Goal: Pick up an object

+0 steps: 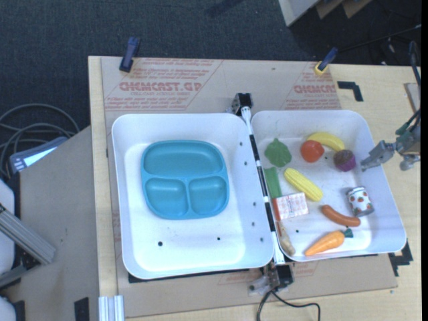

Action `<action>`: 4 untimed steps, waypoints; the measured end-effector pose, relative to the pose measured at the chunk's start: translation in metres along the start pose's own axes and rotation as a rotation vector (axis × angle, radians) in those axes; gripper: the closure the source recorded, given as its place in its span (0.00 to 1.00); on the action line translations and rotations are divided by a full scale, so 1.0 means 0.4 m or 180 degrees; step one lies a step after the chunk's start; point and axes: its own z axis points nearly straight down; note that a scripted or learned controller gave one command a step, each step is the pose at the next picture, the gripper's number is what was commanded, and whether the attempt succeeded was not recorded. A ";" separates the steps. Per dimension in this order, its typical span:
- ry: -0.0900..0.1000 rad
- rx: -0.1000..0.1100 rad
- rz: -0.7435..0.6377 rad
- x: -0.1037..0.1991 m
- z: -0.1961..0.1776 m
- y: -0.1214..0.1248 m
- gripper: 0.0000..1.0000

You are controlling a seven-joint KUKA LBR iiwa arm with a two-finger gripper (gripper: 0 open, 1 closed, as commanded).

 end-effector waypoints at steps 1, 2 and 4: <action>0.0007 0.0009 -0.0002 0.044 0.292 0.176 0.00; -0.0012 -0.0055 -0.0009 0.183 0.398 0.373 0.00; 0.0002 0.0002 -0.0001 0.231 0.392 0.290 1.00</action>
